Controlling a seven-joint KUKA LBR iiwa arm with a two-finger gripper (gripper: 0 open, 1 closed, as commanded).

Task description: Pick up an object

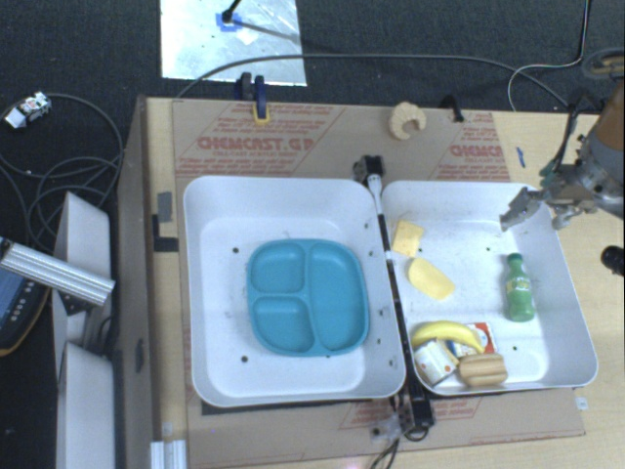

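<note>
Camera view looks down on the worktop [293, 130], a brown board carrying two shallow white bins side by side. The left bin [210, 252] holds a teal plastic plate with three compartments [306, 296], lying flat near its middle. The right bin [557, 350] carries the loose items: a pale yellow square block [406, 236] close to the dividing edge, a yellow wedge-shaped piece [430, 279] just nearer than it, a yellow banana [447, 333] curving along the near side, a small round white-and-tan container [435, 362] and a tan bread-roll-shaped toy [481, 369] touching each other at the near edge, and a green plastic bottle [519, 288] standing alone toward the right. The gripper [532, 203] hovers over the far right part of that bin, above and apart from the bottle; nothing sits between its fingers, and how wide they stand I cannot tell. A tan curled object [407, 120] rests on the board beyond the bins.
</note>
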